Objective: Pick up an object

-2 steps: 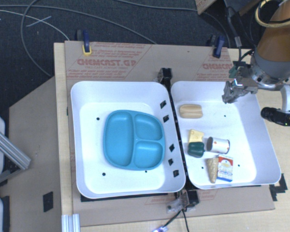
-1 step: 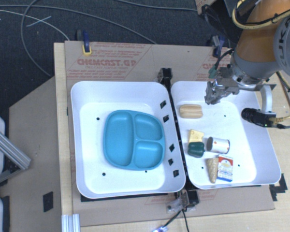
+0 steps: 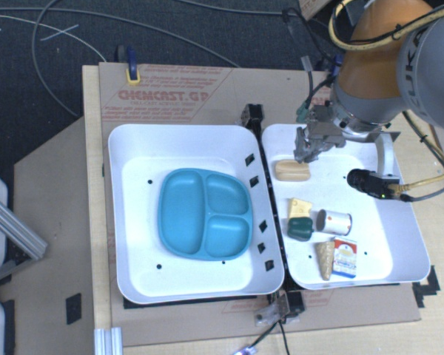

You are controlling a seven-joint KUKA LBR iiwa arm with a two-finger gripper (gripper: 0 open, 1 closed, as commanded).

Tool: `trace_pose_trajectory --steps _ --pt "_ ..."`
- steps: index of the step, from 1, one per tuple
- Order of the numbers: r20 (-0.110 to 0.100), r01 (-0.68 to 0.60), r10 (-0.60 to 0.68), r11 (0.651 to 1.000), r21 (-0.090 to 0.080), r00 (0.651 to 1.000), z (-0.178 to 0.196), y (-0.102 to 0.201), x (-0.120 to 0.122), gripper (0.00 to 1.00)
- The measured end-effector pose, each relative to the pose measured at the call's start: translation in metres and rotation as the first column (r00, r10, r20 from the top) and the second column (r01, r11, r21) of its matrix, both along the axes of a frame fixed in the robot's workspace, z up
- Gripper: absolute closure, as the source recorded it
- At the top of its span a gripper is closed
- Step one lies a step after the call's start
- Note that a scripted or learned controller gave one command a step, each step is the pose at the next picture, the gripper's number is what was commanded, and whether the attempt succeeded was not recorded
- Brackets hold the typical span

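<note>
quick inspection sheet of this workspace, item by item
surface: two white bins, left bin, right bin, on a cardboard sheet
job's things: tan bread-like piece, yellow block, dark green object, small can, wedge, red-and-white box, all in right bin
clutter: blue divided plate in left bin
grippers: gripper just above tan piece, holding nothing visible
cables: loops on dark floor
surroundings: blue clamp at the sheet's far edge

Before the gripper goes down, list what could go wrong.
1. The gripper hangs over the far edge of the tan block, so it may clip or push the block instead of catching it.
2. The block lies close to the right bin's left wall, so a nudge could wedge it there.
</note>
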State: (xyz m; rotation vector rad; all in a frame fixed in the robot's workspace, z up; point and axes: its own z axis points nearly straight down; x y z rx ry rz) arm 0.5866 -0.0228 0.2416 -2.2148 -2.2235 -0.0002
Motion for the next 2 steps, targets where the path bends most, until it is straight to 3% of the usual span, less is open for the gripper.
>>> trace_pose_trajectory --steps 1,2 --pt "0.0 0.0 0.0 1.0 0.0 1.0 0.005 0.049 -0.011 1.0" --pt "-0.001 0.003 -0.003 1.0 -0.001 1.0 -0.013 0.094 -0.026 1.0"
